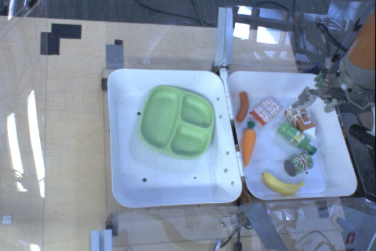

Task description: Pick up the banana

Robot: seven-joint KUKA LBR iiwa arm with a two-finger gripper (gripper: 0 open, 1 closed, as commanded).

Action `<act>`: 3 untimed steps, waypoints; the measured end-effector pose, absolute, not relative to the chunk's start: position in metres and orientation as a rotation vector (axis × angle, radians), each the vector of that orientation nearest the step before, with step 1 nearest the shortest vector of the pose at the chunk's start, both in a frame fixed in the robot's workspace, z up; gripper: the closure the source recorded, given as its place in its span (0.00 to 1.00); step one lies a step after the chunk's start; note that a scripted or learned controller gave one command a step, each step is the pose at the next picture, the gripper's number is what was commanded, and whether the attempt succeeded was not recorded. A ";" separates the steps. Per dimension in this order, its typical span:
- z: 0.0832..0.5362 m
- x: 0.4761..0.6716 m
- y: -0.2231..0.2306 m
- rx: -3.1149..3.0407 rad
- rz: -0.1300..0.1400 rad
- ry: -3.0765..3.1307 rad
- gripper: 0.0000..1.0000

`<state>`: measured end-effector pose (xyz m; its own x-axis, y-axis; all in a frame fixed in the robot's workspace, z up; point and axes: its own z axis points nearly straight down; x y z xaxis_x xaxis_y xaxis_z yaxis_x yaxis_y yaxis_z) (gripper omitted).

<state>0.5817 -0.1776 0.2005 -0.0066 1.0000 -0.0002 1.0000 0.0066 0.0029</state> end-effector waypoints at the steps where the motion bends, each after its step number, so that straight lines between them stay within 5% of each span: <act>1: 0.166 0.507 -0.132 2.150 0.003 2.288 0.00; 2: 0.094 0.491 -0.089 2.193 0.007 2.243 0.00; 3: 0.113 0.505 -0.138 2.522 0.004 1.868 0.00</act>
